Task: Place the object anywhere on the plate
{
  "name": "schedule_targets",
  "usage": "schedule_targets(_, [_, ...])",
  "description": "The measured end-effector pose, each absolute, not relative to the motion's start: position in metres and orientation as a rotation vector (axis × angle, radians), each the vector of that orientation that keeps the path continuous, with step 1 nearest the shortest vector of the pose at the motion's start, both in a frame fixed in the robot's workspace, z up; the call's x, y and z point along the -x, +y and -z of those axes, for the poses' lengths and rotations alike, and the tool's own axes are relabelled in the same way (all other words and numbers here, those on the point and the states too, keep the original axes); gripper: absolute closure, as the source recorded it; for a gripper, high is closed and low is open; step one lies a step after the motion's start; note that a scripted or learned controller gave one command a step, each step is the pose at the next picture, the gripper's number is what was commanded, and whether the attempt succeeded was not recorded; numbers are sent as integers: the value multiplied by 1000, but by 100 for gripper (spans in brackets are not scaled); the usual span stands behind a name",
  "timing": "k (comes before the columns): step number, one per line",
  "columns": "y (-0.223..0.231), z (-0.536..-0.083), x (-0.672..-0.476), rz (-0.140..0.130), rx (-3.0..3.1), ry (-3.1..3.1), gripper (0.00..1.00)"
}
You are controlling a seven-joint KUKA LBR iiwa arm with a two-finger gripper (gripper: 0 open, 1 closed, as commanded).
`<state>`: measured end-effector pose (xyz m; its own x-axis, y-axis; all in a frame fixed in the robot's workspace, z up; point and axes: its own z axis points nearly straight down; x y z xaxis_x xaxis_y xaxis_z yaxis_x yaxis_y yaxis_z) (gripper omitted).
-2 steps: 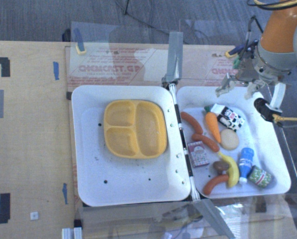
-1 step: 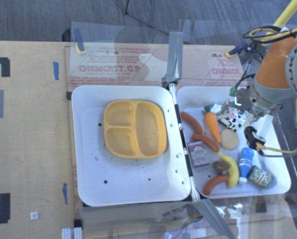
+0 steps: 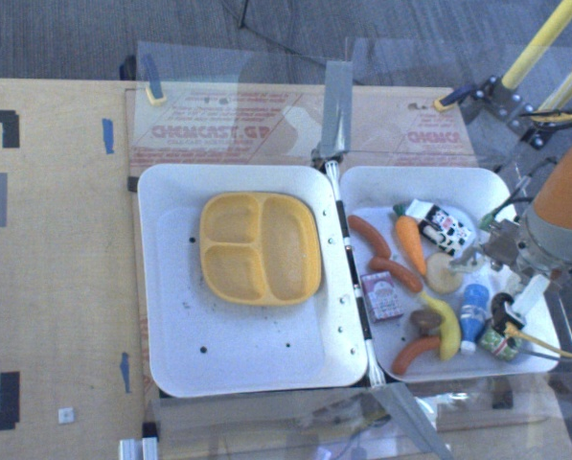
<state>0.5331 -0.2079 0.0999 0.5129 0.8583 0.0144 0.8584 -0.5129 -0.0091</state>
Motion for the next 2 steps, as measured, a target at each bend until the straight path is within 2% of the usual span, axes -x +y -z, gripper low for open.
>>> schedule_targets(1, [-208, -100, -533, 14, 2720, -1543, 0])
schedule_targets(2, [-203, -89, -631, -36, 2683, -1569, 0])
